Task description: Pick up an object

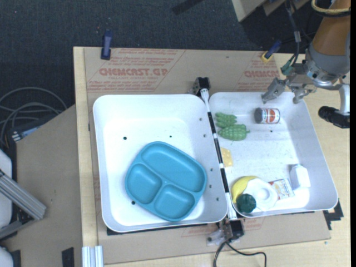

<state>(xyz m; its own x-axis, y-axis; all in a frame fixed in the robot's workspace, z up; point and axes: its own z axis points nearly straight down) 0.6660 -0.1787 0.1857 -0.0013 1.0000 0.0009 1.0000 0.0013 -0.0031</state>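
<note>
My gripper (286,92) hangs over the far edge of the right bin (311,132), its two fingers spread open with nothing between them. Just below it a small red-and-white can (267,115) lies on its side. Green toy pieces (230,127) rest near the bin's left wall. At the near end lie a yellow object (242,186), a dark green ball (246,203), a white round lid (263,194) and a white packet (299,177). A small yellow tile (226,157) sits by the divider.
The left bin (111,127) holds a blue three-compartment plate (164,179). A black divider strip (216,143) runs between the bins. Cables lie off the bench at the left (28,113). The orange-banded arm (332,38) comes in from the upper right.
</note>
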